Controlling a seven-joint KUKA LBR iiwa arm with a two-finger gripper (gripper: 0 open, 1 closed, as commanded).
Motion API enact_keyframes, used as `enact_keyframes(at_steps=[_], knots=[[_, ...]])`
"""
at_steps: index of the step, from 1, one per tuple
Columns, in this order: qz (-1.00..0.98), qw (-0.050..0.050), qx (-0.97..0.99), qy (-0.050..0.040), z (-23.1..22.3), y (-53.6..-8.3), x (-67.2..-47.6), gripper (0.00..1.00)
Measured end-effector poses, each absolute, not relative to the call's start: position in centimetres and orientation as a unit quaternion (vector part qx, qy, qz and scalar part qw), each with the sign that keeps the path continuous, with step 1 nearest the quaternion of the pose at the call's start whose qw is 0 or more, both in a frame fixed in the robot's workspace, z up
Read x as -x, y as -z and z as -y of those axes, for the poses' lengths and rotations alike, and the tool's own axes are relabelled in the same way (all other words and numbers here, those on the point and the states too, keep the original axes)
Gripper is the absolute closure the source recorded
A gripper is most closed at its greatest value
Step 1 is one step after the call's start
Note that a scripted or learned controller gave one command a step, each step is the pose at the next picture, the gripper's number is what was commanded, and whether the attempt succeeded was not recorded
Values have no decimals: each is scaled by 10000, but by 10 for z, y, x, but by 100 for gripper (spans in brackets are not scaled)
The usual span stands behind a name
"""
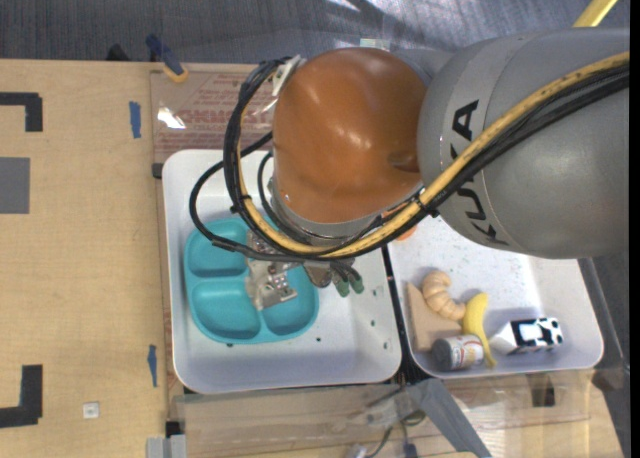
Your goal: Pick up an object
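A turquoise divided plate (225, 291) lies in the left white bin (290, 366). My gripper (272, 284) hangs directly over the plate's right half, its metal end low above the plate's compartments. The big orange wrist band and grey arm hide the bin's upper part and much of the plate. In the right bin (580, 341) lie a yellow banana (476, 321), a tan knobbly piece (438, 293), a small can (455, 351) and a black-and-white toy (535, 333).
Black and yellow cables loop around the wrist over the left bin. A dark green piece (349, 284) sticks out next to the gripper. A brown cardboard sheet (75, 246) with black marks covers the bench to the left.
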State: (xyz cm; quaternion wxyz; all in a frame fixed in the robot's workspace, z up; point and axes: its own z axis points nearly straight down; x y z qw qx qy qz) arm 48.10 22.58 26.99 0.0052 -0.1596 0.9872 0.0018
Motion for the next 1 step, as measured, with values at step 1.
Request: enact_keyframes(at_steps=[1], knots=[[-9133, 31, 4073, -11, -225, -212, -530, 100]])
